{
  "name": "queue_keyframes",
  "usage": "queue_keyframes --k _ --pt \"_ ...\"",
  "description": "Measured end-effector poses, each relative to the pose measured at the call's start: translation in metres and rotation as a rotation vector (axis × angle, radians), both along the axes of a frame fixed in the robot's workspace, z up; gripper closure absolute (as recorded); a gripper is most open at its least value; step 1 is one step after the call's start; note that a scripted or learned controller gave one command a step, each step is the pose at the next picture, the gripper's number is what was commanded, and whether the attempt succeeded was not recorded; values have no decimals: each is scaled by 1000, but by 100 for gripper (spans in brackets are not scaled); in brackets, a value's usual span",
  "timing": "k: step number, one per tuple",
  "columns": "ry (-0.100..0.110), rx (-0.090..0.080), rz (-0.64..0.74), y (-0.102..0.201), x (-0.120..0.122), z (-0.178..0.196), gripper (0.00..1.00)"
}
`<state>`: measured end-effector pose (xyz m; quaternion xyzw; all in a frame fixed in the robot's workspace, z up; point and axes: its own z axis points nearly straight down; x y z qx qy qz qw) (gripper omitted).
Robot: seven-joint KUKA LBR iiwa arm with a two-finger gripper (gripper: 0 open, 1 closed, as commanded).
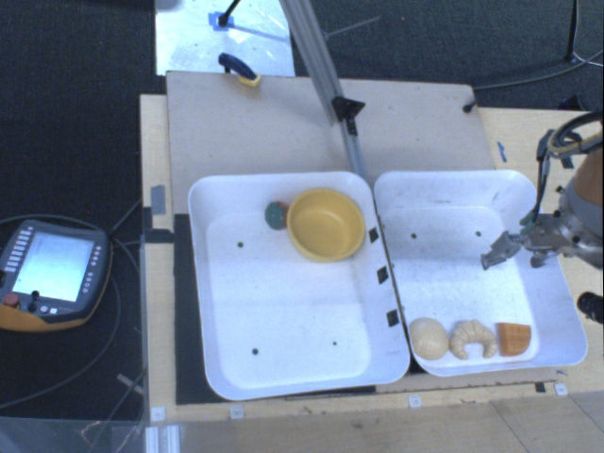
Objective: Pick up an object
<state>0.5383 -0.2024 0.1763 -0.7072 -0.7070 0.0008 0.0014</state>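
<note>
Bench point(283, 121) bearing two white bins | right bin point(444, 196) holding egg point(428, 338), croissant point(474, 339), orange wedge point(514, 338) along its near edge | gripper point(498, 253) hovering above, holding nothing, jaws' state unclear | pick not yet begun

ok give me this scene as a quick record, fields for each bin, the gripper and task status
left bin: yellow bowl near the back, small green object touching its left side
right bin: round cream item, croissant and orange block in a row along the front edge
gripper: over the right bin's right side, apart from the three items, holding nothing visible
task status: no object picked up yet
</note>
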Motion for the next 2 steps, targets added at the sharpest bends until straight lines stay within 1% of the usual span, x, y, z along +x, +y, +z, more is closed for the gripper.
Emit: queue_keyframes --k 1,2 --pt "0 0 0 -2 -4 -61 0" --pt "-2 0 0 -2 -5 -87 0"
